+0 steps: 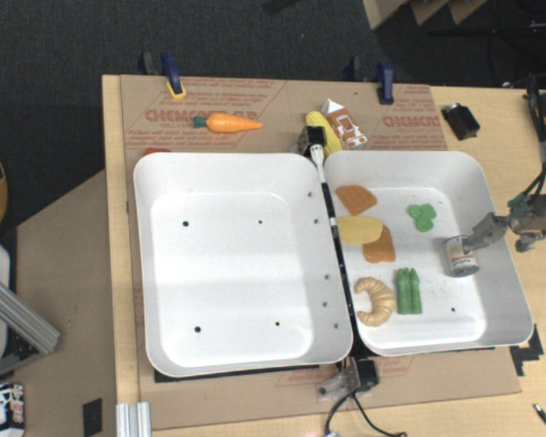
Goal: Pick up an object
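Note:
The right bin [491, 335] holds several toy foods. There is an orange bread slice [356, 198], a yellow cheese wedge [359, 230] on a brown piece [380, 248], a green broccoli floret [422, 217], a tan croissant [375, 300] and a green asparagus bundle [408, 291]. A small silver can [460, 256] lies near the bin's right wall. My gripper [491, 229] reaches in low from the right edge, just up and right of the can, and nothing shows in its grasp.
The left bin [164, 244] sits beside it. A carrot [229, 124], a banana [318, 130] and a small carton [346, 127] lie on the board behind the bins. Two blue clamps [173, 76] [384, 80] and a black block [460, 121] sit at the back.

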`<state>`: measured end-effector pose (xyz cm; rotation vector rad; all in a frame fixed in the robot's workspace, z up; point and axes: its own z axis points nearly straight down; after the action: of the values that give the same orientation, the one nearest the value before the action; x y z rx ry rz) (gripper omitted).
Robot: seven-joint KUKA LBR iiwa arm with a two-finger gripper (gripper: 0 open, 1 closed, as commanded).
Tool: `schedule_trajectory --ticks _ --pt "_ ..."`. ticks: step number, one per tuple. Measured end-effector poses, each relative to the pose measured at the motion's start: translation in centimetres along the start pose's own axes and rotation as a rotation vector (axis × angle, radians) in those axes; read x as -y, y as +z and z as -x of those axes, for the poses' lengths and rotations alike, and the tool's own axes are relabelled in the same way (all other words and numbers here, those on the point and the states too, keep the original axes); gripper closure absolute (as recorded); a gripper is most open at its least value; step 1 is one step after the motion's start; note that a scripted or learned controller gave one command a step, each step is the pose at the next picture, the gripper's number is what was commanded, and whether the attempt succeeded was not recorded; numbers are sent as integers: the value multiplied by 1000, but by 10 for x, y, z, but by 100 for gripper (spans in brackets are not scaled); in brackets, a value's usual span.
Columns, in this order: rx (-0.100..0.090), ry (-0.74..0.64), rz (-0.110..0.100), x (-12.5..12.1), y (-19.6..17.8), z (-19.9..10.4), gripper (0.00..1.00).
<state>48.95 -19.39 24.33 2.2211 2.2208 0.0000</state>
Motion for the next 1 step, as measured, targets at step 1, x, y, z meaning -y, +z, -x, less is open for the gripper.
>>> schedule_trajectory --ticks 1 --pt "-5 -8 -6 -39 136 -83 0"
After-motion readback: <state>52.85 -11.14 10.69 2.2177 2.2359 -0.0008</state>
